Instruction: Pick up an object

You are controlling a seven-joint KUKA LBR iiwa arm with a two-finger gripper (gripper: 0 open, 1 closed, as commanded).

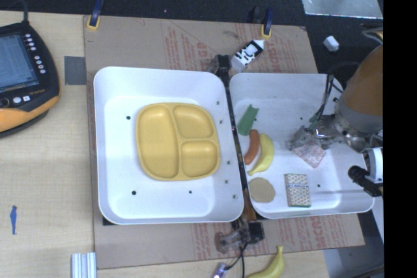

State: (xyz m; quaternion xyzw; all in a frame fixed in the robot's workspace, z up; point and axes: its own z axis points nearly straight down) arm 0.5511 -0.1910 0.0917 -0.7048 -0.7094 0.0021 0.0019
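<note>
place: robotics lab | bench: wooden top under cardboard sheet [195,42] held by clamps [95,13] at its far edge | left edge: orange teach pendant [23,78] | centre: two white bins [107,140] | near edge: loose cabling [238,241]

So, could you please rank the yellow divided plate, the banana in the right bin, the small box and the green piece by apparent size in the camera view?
1. yellow divided plate
2. banana
3. small box, close to the banana
4. green piece
</note>
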